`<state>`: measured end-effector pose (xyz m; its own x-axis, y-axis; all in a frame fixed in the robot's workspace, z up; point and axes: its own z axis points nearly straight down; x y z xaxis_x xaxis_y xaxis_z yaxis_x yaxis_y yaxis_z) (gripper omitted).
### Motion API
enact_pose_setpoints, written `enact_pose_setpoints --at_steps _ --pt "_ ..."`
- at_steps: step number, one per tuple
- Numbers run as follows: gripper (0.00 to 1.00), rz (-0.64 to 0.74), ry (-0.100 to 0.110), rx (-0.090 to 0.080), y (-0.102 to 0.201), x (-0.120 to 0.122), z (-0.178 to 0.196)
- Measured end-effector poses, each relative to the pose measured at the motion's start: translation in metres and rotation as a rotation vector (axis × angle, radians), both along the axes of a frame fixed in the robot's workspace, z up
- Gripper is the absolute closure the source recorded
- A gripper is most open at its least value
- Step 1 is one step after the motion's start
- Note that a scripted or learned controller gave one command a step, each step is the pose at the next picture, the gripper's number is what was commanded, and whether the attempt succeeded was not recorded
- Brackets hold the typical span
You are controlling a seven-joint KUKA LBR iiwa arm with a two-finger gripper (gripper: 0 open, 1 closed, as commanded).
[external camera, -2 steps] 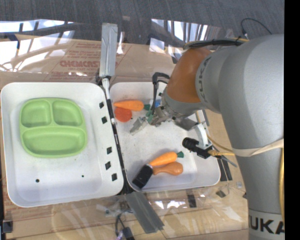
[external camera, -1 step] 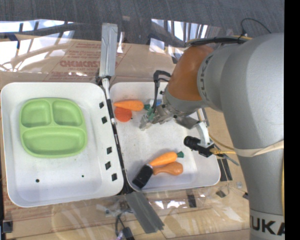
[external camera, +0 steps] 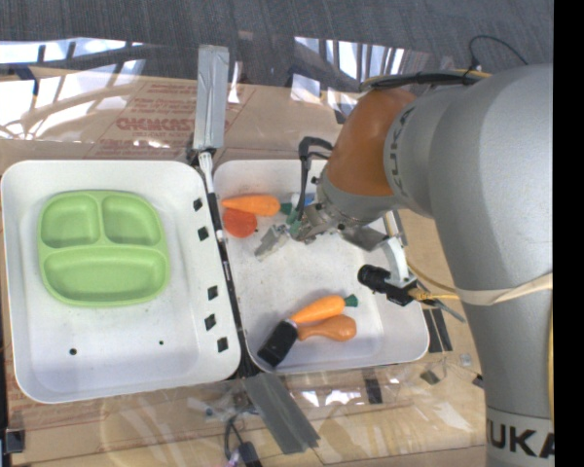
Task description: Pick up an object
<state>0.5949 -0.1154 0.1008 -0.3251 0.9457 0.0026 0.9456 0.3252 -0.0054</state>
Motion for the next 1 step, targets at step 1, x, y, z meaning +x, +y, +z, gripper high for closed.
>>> enact_pose_setpoints --at_steps 1 --pt "0.00 -0.014 -0.004 -0.001 -0.0244 -0.1184 0.0828"
